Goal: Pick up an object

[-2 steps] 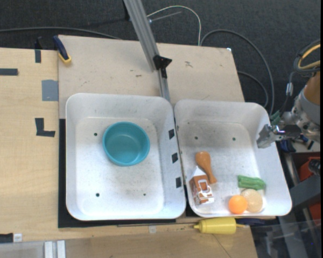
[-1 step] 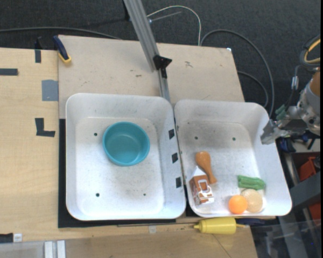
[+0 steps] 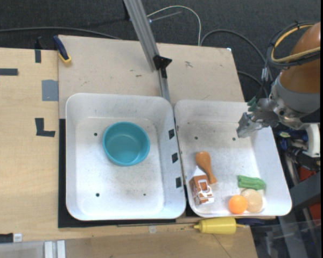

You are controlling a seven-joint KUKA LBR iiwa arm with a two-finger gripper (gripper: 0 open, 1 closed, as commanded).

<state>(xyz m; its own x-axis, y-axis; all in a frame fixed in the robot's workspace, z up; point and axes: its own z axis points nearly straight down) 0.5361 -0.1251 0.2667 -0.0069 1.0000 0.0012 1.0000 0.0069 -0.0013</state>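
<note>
In the right bin (image 3: 215,117) several small objects lie near the front: a tan wooden drumstick shape (image 3: 204,165), a brown and white carton (image 3: 202,191), a green piece (image 3: 251,183), an orange ball (image 3: 237,204) and a pale round thing (image 3: 254,200). My gripper (image 3: 247,125) hangs over the bin's far right side, well behind these objects. Nothing shows between its fingers. The left bin (image 3: 81,198) holds a teal bowl (image 3: 126,143).
A yellow mustard bottle (image 3: 219,226) lies on the bench just in front of the right bin. A grey metal pole (image 3: 145,31) slants in from the top toward the gap between the bins. Cables run across the dark floor behind.
</note>
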